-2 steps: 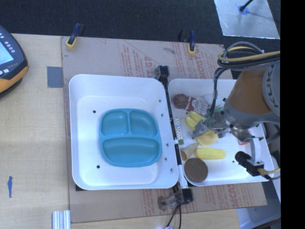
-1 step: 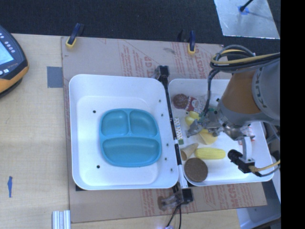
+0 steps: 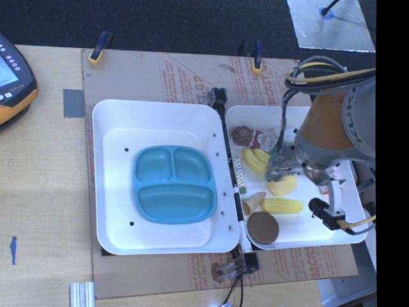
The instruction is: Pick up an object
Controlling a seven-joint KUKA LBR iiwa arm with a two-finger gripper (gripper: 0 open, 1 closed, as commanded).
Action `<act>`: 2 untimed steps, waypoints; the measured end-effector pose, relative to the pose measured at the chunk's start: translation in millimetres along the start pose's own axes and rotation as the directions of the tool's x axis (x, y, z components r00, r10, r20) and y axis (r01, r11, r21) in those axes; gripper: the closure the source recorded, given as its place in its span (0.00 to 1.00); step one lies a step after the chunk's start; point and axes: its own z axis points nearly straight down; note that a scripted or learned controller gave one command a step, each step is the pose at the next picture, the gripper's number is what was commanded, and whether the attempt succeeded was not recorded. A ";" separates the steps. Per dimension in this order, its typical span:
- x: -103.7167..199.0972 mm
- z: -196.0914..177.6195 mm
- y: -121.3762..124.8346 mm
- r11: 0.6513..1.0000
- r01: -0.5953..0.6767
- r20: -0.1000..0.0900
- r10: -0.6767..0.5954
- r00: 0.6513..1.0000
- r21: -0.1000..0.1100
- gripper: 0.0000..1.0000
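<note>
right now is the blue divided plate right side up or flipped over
Right side up. The blue plate lies flat in the left bin, its three compartments facing upward.

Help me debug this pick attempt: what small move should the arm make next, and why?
Probably a short, straight descent. The gripper hangs low in the right bin, between the banana and the pale yellow lemon-like piece, and nothing shows between its fingers. Whether they are open cannot be told, so confirm that before lowering.
</note>
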 end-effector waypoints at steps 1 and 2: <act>0.1 0.5 -0.2 1.000 0.001 0.000 -0.001 1.000 0.001 0.00; 12.9 11.5 54.3 1.000 0.001 -0.006 -0.001 1.000 0.005 0.00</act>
